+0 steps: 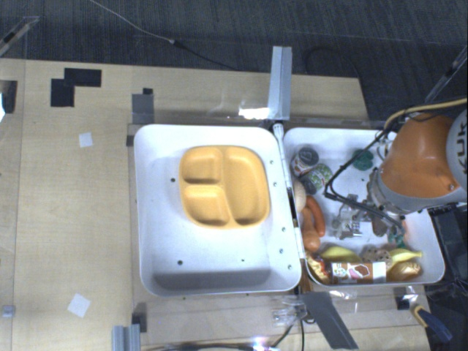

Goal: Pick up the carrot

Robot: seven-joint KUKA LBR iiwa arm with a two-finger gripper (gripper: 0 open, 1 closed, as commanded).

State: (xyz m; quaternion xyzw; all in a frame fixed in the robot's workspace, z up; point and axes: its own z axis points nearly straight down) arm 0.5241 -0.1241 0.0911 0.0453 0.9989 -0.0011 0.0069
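Observation:
The carrot (313, 218), an orange elongated piece, lies along the left wall of the right bin (436, 265), just right of the divider between the bins. My gripper (351, 223) hangs low over the middle of that bin, a short way to the right of the carrot and apart from it. The orange band and grey wrist (417, 159) rise above it at the right and hide the bin's right part. I see nothing held in the gripper.
The left bin (157, 218) holds a yellow divided plate (221, 185). Around the carrot in the right bin are a can (312, 170), a green item (362, 159), a banana (340, 254), a wrapped bar (358, 271) and a brown round item (406, 270).

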